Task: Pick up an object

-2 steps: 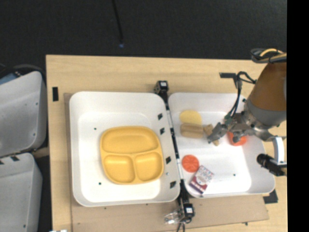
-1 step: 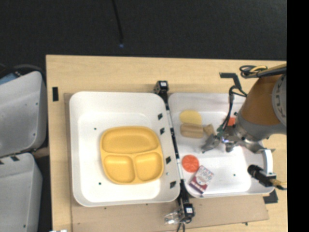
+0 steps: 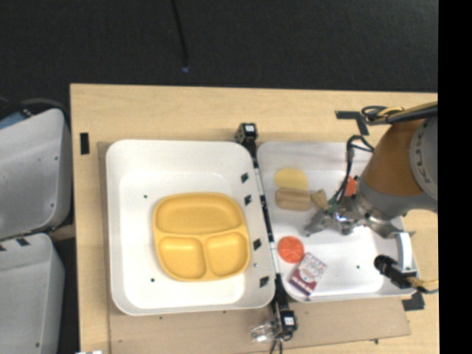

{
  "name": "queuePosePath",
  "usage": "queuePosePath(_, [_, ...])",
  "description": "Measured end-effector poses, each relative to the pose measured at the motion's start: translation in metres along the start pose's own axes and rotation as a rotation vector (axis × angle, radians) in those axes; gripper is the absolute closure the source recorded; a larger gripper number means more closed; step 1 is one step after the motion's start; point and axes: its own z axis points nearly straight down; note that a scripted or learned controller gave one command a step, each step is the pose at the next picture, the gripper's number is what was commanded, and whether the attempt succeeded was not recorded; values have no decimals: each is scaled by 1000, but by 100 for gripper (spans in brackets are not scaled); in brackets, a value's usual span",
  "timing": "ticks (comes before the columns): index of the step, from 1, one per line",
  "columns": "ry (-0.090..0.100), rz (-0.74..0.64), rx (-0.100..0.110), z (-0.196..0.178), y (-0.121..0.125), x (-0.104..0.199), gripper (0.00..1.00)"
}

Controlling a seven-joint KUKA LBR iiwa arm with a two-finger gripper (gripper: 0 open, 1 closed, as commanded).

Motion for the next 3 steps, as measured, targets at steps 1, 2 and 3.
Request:
queuePosePath(1, [1,6,-5,-12,1,0,100])
queuePosePath(2, [0,1,-7,-75,0,-4,100])
queuePosePath(3, [-1,-7,-9,-125,2,-6,100])
